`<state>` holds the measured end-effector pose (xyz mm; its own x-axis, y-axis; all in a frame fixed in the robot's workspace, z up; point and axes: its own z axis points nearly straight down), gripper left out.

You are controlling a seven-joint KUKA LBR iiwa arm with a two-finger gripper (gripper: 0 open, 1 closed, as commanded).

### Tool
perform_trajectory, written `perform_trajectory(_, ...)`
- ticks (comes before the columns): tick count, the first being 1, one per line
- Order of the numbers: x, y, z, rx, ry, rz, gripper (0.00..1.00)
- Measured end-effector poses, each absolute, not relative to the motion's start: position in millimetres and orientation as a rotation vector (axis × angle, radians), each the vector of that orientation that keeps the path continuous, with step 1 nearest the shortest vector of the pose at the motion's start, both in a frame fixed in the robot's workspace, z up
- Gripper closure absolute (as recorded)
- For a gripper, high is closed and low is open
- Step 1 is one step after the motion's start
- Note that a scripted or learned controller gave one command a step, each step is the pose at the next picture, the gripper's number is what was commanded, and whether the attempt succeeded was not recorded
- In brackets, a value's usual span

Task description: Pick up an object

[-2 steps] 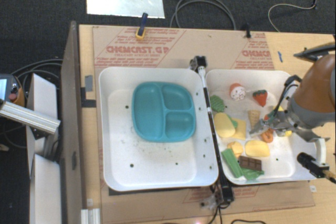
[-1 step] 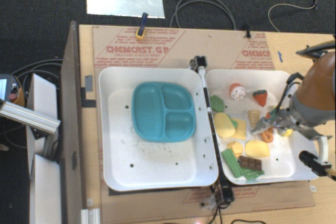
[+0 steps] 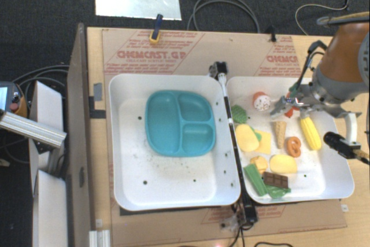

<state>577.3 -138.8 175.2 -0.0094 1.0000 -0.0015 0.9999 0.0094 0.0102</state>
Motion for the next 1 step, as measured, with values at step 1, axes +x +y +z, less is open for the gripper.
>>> perform_trajectory(1, 547.4, -54.8, 191.1, 2.211, 2.235, 0.003, 1.0)
